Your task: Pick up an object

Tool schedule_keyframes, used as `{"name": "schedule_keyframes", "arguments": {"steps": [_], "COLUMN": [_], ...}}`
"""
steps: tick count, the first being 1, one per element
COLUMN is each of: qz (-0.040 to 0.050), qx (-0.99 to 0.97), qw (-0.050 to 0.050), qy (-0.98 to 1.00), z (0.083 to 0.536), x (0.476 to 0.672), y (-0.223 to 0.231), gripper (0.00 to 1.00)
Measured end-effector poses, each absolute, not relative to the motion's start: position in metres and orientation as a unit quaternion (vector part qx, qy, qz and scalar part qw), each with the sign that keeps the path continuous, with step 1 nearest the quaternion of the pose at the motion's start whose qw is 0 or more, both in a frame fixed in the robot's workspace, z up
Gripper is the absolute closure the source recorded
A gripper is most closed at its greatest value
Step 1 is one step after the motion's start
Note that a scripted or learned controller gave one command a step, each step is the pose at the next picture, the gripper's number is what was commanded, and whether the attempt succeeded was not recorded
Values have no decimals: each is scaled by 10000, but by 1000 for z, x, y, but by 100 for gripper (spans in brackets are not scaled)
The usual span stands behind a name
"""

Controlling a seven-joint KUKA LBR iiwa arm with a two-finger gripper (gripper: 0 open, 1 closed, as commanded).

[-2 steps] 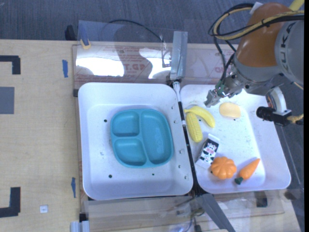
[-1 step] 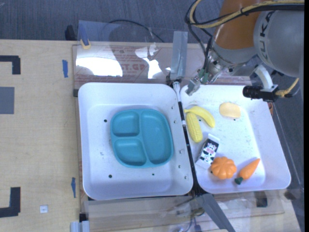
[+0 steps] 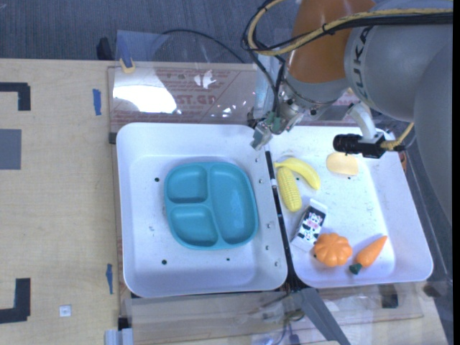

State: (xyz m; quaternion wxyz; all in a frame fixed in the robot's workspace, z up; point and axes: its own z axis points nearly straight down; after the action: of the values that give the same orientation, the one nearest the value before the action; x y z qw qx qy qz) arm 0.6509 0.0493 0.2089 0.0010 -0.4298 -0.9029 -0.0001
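I saw the end effector (image 3: 261, 134) hovering, nothing visibly held; the banana (image 3: 300, 171) and corn (image 3: 289, 187) lay just below-right of it.

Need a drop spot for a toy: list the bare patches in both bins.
Right bin: bare floor along the right wall, beyond the carrot and pale piece. Left side crowded: banana, corn, card, pumpkin. Left bin: the blue tray leaves margins.

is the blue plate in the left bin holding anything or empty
Empty. The divided blue plate in the left bin shows bare blue in all three compartments.
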Motion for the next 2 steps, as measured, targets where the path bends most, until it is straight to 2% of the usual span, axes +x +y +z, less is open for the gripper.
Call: {"name": "schedule_keyframes", "arguments": {"steps": [1, 2], "qz": [-24, 3], "qx": [-3763, -2872], "qw": [-47, 3], "qy": [-9265, -9579], "z": [270, 253], "x": [622, 603], "y": [58, 12], "gripper": [100, 100]}}
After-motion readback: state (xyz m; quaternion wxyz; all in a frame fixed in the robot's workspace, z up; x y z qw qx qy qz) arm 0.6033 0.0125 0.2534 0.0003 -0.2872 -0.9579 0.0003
